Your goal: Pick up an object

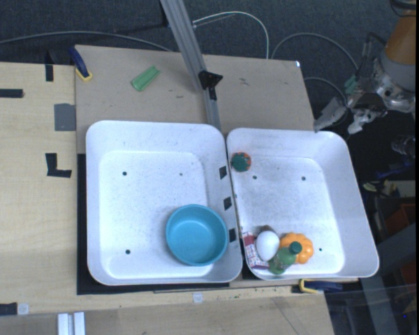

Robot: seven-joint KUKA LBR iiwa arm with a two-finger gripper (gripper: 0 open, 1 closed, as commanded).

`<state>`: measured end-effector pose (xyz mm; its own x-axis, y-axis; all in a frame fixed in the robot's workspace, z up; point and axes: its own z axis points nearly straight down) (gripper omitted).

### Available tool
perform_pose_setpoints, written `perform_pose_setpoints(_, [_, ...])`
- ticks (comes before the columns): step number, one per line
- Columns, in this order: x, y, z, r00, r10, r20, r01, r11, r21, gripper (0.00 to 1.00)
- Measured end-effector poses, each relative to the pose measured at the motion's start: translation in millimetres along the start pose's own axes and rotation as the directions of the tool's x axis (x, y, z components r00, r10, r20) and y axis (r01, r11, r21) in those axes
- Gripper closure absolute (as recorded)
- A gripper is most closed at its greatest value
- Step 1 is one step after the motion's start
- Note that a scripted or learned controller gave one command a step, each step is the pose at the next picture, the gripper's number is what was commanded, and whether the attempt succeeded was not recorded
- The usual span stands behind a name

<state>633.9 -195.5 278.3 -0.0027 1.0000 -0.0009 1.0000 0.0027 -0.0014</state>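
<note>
Wooden surface (28,208) is occupied by two white bins, round blue plastic bowl (196,234) seated left; end effector (349,114) state cannot be told.

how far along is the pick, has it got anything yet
Nothing looks picked yet. The hand sits outside the right bin, off its top right corner, with no object seen in it. The blue bowl lies in the left bin; the egg, orange and small ball lie in the right. Reach and grasp remain.

arm (403,40): cut off at right edge | end effector (349,114): blurred | red packet (250,246): partly behind white egg (267,244)
</note>
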Motion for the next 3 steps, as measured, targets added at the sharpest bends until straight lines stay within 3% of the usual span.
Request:
perform_pose_setpoints(1, [-0.1, 0.0, 0.0, 1.000, 0.000, 0.001, 0.000, 1.000, 0.000, 0.00])
perform_pose_setpoints(3, [15.2, -6.0, 106.3, 1.000, 0.001, -0.002, -0.001, 1.000, 0.006, 0.00])
